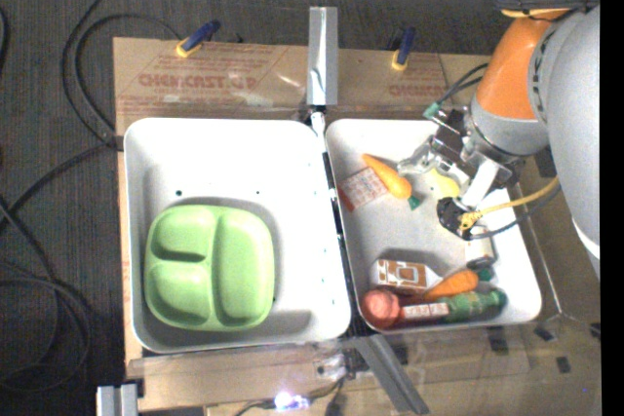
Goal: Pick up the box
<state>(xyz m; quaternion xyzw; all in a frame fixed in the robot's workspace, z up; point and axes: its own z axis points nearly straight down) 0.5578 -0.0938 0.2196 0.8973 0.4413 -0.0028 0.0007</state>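
A small red-and-white patterned box (358,187) lies against the left wall of the right bin (531,292). A second small box (403,275), brown and white, rests near that bin's front. My gripper (421,162) hangs over the back of the right bin, just right of an orange carrot (387,174) that lies beside the patterned box. The gripper is apart from both boxes, and nothing is seen in its grasp. The grey arm with its orange band (512,73) comes in from the upper right.
A second carrot (450,284), a red apple (381,307) and a green bottle (460,305) crowd the right bin's front edge. A black part with a yellow cable (454,213) hangs under the wrist. The left bin (146,146) holds a green divided plate (211,265).
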